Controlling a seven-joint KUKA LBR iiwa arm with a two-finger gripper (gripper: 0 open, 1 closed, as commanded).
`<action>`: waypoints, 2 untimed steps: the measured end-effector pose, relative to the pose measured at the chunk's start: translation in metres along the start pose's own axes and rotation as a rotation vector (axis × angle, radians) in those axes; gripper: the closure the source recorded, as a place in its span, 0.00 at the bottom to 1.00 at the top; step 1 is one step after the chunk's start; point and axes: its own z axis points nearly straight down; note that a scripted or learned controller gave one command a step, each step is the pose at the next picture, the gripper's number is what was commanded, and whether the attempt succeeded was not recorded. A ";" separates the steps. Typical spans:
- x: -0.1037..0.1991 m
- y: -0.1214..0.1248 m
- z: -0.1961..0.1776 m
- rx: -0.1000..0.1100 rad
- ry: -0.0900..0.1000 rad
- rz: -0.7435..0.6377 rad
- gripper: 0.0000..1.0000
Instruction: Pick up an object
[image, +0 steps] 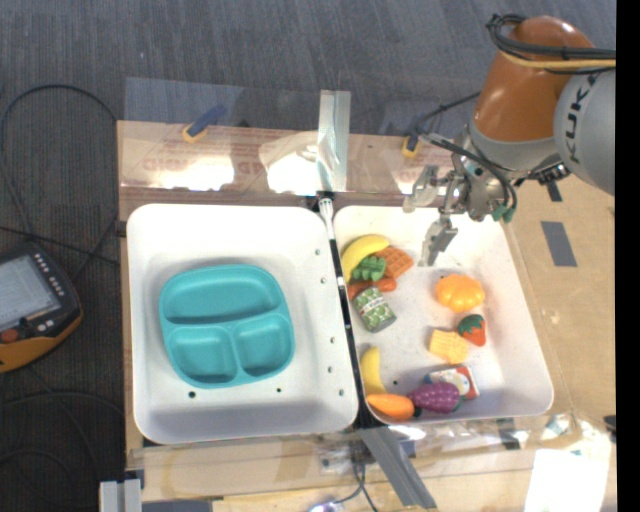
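On the tabletop (560, 290) at frame right, you see "KU" lettered on the arm, its gripper (437, 222) hanging with fingers apart, holding nothing, above the right bin (520, 330) of toy food beside a teal tray (226, 322).

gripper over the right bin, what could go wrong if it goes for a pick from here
The gripper hangs near the right bin's back wall, above bare floor, so a straight descent may close on nothing. The toys lie crowded: the banana, green vegetable and waffle touch, so a grasp there may catch two or push one aside. The round orange pepper could slip out.
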 end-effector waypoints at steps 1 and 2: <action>0.057 -0.020 0.118 -0.001 -0.001 0.019 0.00; 0.152 -0.050 0.115 0.008 -0.050 0.069 0.00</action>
